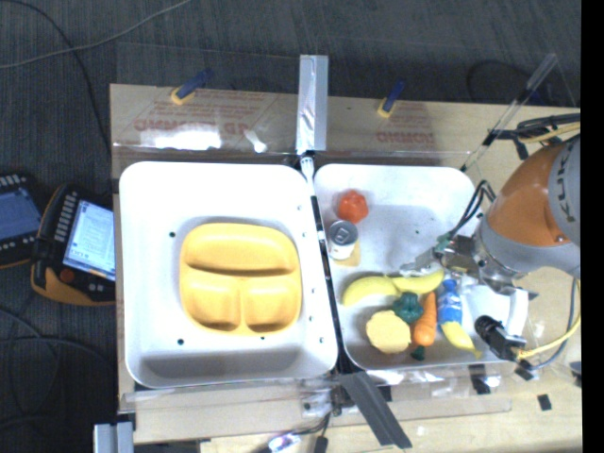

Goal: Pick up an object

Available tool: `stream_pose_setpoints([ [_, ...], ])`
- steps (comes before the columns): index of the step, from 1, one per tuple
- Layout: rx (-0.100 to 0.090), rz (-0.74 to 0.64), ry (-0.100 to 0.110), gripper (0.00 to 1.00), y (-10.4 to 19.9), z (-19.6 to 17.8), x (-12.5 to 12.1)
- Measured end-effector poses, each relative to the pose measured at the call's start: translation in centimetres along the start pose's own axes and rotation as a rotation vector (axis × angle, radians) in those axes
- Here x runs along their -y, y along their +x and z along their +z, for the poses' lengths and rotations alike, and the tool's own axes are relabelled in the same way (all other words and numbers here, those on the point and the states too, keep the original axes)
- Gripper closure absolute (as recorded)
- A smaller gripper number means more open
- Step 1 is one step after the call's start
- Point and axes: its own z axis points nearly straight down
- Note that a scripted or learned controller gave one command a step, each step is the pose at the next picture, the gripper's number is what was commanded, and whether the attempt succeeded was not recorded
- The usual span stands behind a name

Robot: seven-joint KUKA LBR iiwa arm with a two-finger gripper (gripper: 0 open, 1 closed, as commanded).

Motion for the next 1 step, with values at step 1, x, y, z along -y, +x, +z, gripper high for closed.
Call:
stream_pose_setpoints([
  [1,0.001,-0.001,0.0,1.0,0.02,-0.9,-0.1],
])
